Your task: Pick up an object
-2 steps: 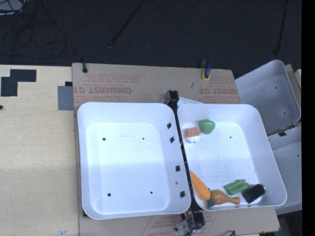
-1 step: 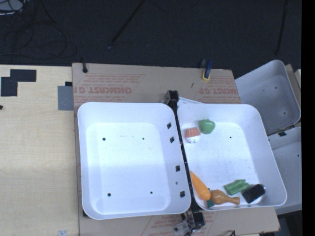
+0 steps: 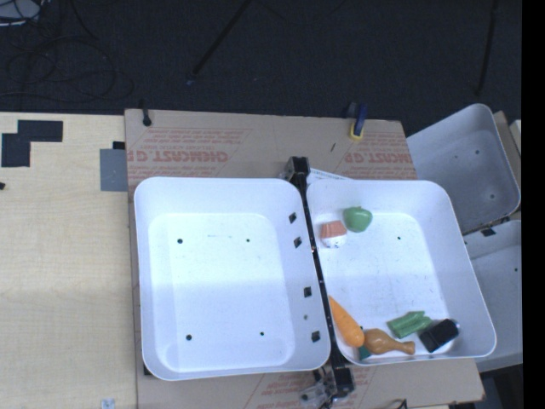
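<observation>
The right bin (image 3: 443, 267) holds the loose objects. Near its back left lie a green rounded piece (image 3: 358, 220) and a small orange and white block (image 3: 332, 231), close together. Along its front edge rest an orange carrot (image 3: 346, 320), a tan drumstick-shaped piece (image 3: 386, 342), a green ridged piece (image 3: 407, 323) and a black block (image 3: 438, 336).
The left bin (image 3: 153, 228) stands beside the right one, joined by a black divider with clips (image 3: 311, 262). Both sit on a cardboard sheet (image 3: 255, 147) on the bench. A grey metal plate (image 3: 464, 164) stands at the right. A blue and yellow clamp (image 3: 358, 120) grips the cardboard's back edge.
</observation>
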Motion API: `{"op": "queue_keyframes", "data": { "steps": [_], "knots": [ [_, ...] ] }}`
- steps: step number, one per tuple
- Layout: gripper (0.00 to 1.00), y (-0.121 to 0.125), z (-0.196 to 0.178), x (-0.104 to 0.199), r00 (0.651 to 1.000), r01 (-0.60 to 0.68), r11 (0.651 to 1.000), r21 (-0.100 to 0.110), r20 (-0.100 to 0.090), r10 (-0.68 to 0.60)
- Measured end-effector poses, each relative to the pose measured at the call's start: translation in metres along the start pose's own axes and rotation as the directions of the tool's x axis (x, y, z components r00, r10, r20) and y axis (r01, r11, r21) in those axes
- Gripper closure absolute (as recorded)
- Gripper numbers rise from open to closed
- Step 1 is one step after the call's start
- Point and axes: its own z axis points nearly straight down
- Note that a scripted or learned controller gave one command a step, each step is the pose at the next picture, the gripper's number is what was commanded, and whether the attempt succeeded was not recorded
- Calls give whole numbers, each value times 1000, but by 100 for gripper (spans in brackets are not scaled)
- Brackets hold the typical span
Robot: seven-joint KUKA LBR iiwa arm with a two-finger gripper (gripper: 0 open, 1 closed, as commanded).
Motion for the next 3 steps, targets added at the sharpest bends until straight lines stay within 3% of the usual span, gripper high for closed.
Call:
{"op": "queue_keyframes", "data": {
  "steps": [2, 3],
  "knots": [
    [100, 0, 0, 15, 1000, 2, 1000, 1, -1, -2],
    [100, 0, 0, 4, 1000, 0, 1000, 0, 0, 0]
  ]
}}
